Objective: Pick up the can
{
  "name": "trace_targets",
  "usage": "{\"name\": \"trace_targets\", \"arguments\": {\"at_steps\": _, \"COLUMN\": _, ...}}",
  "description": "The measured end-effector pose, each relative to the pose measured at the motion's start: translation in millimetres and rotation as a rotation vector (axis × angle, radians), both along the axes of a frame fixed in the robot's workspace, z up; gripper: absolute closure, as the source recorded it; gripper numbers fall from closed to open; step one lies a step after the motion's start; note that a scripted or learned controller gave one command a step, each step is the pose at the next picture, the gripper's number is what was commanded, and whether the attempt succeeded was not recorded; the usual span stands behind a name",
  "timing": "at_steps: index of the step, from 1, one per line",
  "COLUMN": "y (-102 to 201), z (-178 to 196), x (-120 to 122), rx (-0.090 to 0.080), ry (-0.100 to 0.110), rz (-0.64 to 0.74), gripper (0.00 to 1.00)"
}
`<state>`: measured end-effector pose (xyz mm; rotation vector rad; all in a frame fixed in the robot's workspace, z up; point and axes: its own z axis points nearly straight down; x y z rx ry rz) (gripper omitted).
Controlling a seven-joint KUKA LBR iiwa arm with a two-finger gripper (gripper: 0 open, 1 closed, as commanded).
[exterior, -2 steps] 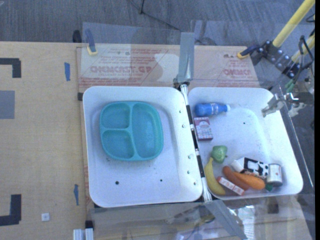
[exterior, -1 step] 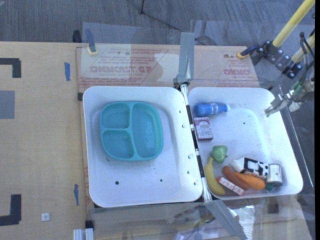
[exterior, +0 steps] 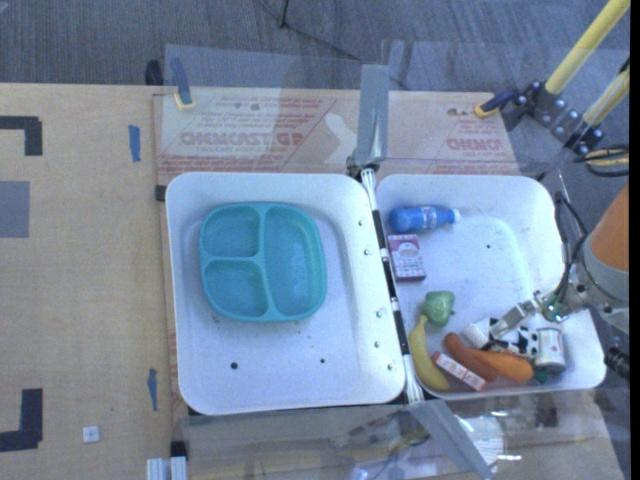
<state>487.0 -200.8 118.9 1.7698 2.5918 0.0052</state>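
Can (exterior: 547, 349), just right of carrot (exterior: 490, 360): I judged my gripper (exterior: 508, 320) needed squarer centering; finger state I couldn't tell.

A grey robot arm (exterior: 600, 293) with an orange band (exterior: 612, 233) above the wrist, ending in a small silver metal gripper (exterior: 515, 320).
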Motion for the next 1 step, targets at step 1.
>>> {"name": "trace_targets", "arguments": {"at_steps": 1, "y": 34.1, "z": -12.1, "x": 86.5, "rx": -0.017, "ry": -0.034, "rz": 0.208, "gripper": 0.00}}
